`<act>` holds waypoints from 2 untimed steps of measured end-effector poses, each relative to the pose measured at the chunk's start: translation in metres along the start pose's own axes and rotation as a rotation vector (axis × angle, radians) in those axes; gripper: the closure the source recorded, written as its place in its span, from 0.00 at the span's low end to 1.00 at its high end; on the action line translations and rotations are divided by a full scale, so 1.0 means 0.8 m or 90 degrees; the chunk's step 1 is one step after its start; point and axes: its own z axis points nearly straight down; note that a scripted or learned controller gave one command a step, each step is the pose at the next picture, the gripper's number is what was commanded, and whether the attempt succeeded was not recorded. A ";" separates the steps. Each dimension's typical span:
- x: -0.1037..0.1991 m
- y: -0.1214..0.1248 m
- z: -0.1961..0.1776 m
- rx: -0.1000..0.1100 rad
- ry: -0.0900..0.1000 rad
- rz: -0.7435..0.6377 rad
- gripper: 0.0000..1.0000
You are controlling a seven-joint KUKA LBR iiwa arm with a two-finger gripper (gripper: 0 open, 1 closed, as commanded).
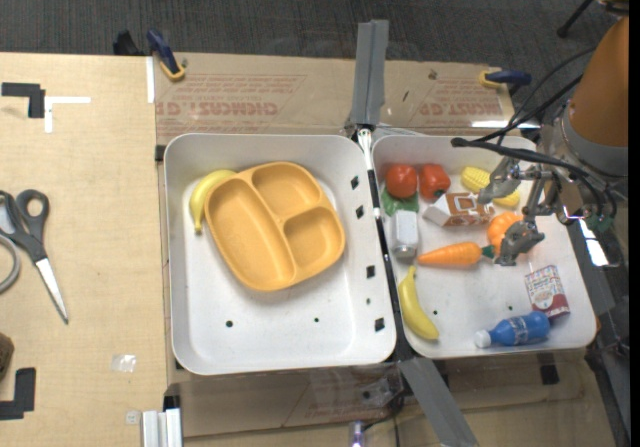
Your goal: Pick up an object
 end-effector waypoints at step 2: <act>-0.111 -0.017 0.181 0.003 -0.013 0.080 0.00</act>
